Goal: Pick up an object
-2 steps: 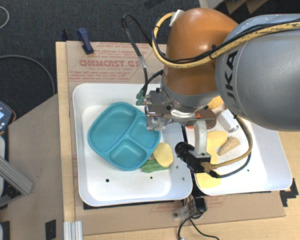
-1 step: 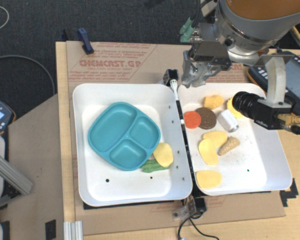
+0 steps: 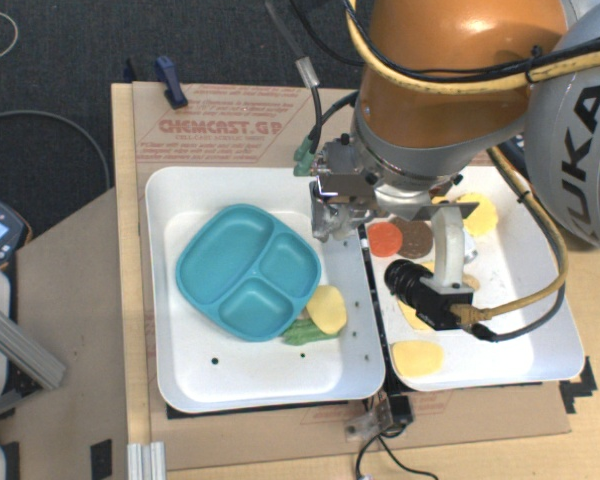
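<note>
Hanging over the right-hand shallow white bin, the claw is beside a red-orange round disc. Its opening and hold cannot be told.

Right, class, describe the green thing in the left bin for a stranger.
Find the left bin, with its blue plate. At the plate's lower right edge sits a yellow lump, and the green thing lies just below it. Nothing else there is green.
</note>
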Motion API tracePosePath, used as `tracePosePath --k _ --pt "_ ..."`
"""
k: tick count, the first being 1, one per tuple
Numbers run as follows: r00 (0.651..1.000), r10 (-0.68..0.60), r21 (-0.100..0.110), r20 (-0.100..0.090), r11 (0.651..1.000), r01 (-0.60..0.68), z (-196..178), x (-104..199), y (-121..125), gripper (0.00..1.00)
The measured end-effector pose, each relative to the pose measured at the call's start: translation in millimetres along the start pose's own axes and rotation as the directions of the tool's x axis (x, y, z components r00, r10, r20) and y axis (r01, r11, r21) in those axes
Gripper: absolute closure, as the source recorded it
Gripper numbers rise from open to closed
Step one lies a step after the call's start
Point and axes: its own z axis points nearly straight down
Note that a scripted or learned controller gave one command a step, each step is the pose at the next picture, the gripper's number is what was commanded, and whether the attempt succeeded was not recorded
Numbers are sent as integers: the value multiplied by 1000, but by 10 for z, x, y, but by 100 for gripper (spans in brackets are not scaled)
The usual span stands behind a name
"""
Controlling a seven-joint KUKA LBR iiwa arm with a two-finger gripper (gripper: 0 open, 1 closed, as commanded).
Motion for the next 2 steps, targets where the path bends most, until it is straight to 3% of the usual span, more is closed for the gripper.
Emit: tracePosePath --k 1,2 --pt "1000 7 -21 -3 1000 -7 -673 -491 399 100" --pt "1000 6 0 -1 1000 -6 340 -896 314 100"
